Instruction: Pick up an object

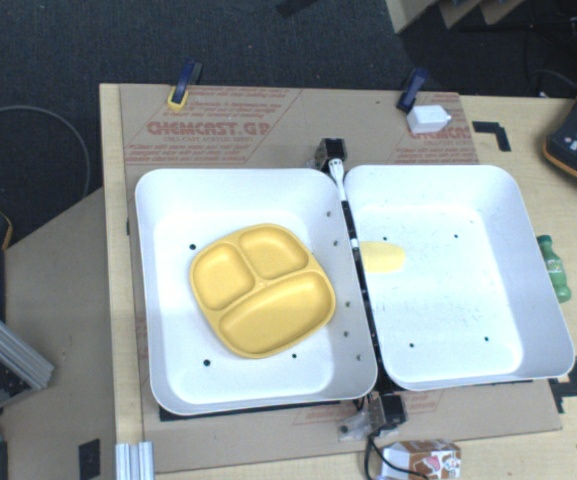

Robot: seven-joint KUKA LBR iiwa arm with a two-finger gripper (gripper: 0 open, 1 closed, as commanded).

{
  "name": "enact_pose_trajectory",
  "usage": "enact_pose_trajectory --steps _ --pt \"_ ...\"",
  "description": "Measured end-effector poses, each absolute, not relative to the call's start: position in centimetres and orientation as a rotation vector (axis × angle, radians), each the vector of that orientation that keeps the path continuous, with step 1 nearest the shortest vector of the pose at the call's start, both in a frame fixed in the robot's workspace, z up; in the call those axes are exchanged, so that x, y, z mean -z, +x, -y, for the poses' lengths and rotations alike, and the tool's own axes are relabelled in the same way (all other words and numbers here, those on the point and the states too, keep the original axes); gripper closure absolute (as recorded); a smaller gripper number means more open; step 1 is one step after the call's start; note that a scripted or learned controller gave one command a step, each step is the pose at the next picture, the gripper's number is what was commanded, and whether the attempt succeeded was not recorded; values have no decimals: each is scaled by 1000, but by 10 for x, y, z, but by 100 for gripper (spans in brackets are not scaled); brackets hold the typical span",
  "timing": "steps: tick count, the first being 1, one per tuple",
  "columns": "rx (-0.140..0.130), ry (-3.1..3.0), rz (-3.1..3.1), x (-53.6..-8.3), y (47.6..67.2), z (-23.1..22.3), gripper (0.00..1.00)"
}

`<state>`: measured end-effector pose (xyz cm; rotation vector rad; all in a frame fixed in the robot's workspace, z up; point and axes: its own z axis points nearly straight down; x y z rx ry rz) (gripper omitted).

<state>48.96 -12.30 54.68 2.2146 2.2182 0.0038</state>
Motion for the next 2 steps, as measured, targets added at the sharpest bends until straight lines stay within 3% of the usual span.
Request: enact_pose_trajectory --steps 1,2 --pt "12 2231 -2229 -421 484 113 100" --pt "-3 2205 -2243 -430 479 -46 100"
